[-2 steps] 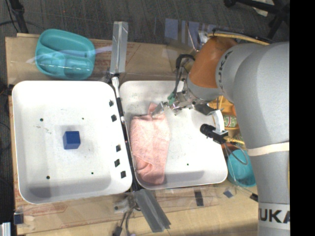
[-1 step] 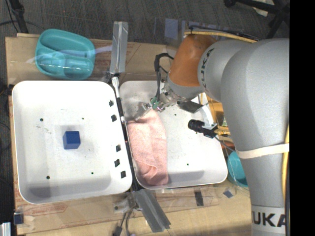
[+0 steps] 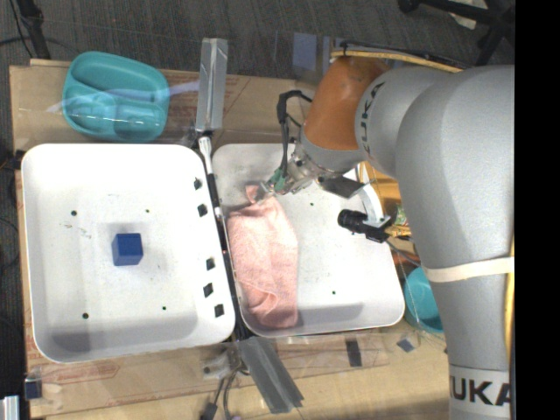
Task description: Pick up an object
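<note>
gripper sits low at the far end of the right bin, meeting the bunched far edge of the pink cloth; whether it is open or closed, and whether it has any fabric in its grasp, cannot be told from this angle. nearest the camera, a grey metal bracket lies on the desk just in front of the seam where the two bins meet. the pink cloth lies crumpled in a long strip along the right bin's left wall, running from close to the near wall up to the gripper, with bare white floor to its right. in the left bin a small blue cube stands alone a little left of centre, well apart from the cloth and from the gripper. the grey arm comes in from the right and covers that side of the right bin, its orange band rising just beyond the gripper. a teal object peeks out beside the arm at the right bin's near right corner. farther back, a grey bar stands in line with the gap between the bins, and a teal plastic container rests on the desk past the left bin's far edge. dark carpet lies beyond the desk.
</note>
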### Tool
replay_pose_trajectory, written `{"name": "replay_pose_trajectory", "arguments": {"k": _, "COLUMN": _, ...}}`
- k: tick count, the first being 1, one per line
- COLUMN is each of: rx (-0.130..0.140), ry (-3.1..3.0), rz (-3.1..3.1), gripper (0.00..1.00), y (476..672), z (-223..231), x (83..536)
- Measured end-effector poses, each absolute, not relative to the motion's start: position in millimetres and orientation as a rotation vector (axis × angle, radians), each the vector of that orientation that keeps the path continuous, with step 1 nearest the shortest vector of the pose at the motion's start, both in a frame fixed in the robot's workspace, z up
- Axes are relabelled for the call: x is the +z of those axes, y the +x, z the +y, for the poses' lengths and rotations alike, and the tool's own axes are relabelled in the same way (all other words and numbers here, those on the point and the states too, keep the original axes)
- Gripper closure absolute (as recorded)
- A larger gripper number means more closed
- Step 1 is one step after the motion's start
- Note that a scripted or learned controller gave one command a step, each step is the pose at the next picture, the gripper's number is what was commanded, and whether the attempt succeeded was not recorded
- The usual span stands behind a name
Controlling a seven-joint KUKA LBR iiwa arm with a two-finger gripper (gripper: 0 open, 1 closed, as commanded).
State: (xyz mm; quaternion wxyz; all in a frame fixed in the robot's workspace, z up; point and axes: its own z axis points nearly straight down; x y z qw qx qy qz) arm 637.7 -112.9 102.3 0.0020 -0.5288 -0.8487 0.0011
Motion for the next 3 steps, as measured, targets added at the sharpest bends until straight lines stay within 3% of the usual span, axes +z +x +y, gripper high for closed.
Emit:
{"name": "replay_pose_trajectory", "arguments": {"k": 1, "rx": -0.001, "ry": -1.676, "rz": -2.659, "gripper": 1.0, "y": 657.5, "z": -34.5, "x": 193.7}}
{"name": "replay_pose_trajectory", "arguments": {"k": 2, "rx": 0.001, "ry": -1.552, "rz": -2.733, "gripper": 1.0, "y": 656.9, "z": -71.3, "x": 231.0}}
{"name": "replay_pose_trajectory", "arguments": {"k": 3, "rx": 0.002, "ry": -1.398, "rz": -2.812, "gripper": 1.0, "y": 657.0, "z": -78.8, "x": 212.7}}
